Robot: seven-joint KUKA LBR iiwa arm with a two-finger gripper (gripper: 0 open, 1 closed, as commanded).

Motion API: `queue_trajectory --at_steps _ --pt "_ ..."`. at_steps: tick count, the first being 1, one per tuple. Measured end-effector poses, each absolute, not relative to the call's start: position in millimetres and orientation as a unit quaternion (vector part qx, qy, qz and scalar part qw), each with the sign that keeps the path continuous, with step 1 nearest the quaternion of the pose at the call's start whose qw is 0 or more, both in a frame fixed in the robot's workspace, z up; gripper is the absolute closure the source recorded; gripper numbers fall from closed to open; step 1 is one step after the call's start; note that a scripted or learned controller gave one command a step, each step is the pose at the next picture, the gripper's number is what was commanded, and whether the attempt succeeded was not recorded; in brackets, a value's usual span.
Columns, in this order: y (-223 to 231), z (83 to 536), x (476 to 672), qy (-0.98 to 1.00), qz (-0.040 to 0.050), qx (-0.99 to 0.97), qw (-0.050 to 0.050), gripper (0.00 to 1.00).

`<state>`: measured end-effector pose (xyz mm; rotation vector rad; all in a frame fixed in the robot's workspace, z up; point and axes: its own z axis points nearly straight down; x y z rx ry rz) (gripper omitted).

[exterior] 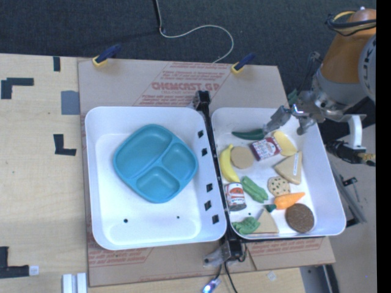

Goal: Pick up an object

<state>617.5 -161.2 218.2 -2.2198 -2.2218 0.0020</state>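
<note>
**Fingers spread over the far corner of the toy-food bin**

The fingers [278, 118] stand apart with nothing between them: one grey finger slants down to the left, the other [303, 124] hangs to its right, and the gripper [291, 121] sits above the far right corner of the right bin [333, 191]. Just below the left fingertip lie a green pepper [247, 134] and a small red-labelled packet [265, 148], with a yellow lemon-like piece [284, 142] between the two fingers and slightly nearer the camera. No finger clearly touches any of them.

Nearer the camera from the fingers the bin holds a banana [228, 164], a round tan biscuit [242, 157], a wedge of cheese [290, 169], a green pod [254, 188], a spotted cookie [278, 185], a carrot [287, 200], a small can [236, 196], a brown disc [300, 217] and a leafy green piece [246, 226] lying on a pale slice whose kind is hard to make out. The packet's label is too small to read.

The arm [348, 60] is cut off at the right edge, so only its orange band and grey wrist are seen.

Well to the left of the fingers, the left bin [101, 182] holds a blue divided plate [156, 162]. Both bins rest on a cardboard sheet [177, 84] held by two clamps on a pale wooden bench [36, 188]; dark carpet lies beyond, crossed by a thin white cable [195, 32].
</note>
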Motion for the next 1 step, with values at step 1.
queue_trajectory --at_steps 1 --pt "-123.2 438.0 578.9 -0.709 -0.0051 -0.705 -0.007 0.00"
